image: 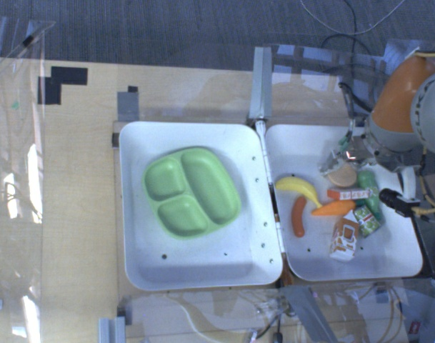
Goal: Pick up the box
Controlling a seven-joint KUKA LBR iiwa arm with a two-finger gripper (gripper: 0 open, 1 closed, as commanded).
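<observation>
A brown and white box [343,239] lies in the right bin [303,259], near its front. A small green box [368,219] lies just right of it, and a flat red and white packet [348,194] lies above them. My gripper [341,158] hangs at the bin's back right, over a round tan item [342,174]. It is well behind the boxes and nothing shows in its grip. The grey arm with its orange band [403,95] comes in from the right.
A yellow banana [297,189], a red sausage [298,216], an orange carrot [333,209] and a green item [368,183] share the right bin. The left bin [138,263] holds a green divided plate [192,190]. A black cable part [397,201] juts in at the right.
</observation>
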